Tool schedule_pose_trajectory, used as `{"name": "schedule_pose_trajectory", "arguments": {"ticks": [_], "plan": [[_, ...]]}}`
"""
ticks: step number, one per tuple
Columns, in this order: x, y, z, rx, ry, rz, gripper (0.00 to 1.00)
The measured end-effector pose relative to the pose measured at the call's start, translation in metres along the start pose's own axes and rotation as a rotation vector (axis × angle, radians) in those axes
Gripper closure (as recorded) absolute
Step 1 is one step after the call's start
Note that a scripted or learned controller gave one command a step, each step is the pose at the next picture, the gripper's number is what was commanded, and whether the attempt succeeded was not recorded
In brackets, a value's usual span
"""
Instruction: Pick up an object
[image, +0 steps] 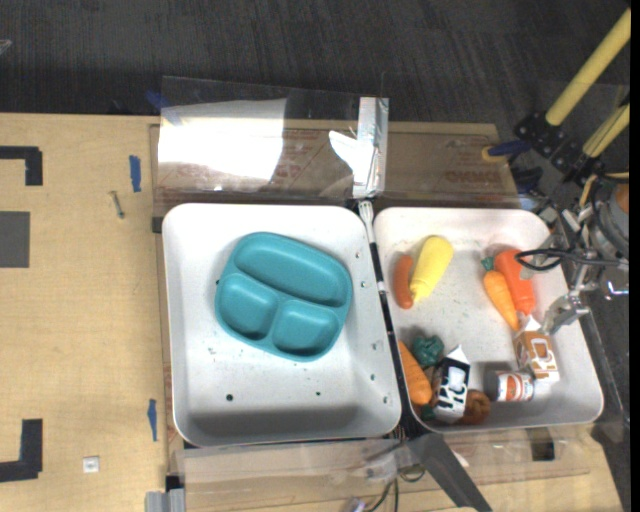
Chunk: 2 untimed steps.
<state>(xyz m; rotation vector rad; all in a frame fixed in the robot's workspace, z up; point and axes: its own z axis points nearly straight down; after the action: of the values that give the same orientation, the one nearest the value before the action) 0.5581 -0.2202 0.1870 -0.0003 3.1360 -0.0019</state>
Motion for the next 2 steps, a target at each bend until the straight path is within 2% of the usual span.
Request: {"name": "schedule_pose_trajectory", "arguments": {"ticks": [1,2], "plan": [[-0.018,-0.004,0.075,0.007,-0.023,0.032,0.0],[-0.007,-0.004,0.084,0.008,-0.035,0.1,0.0]]}}
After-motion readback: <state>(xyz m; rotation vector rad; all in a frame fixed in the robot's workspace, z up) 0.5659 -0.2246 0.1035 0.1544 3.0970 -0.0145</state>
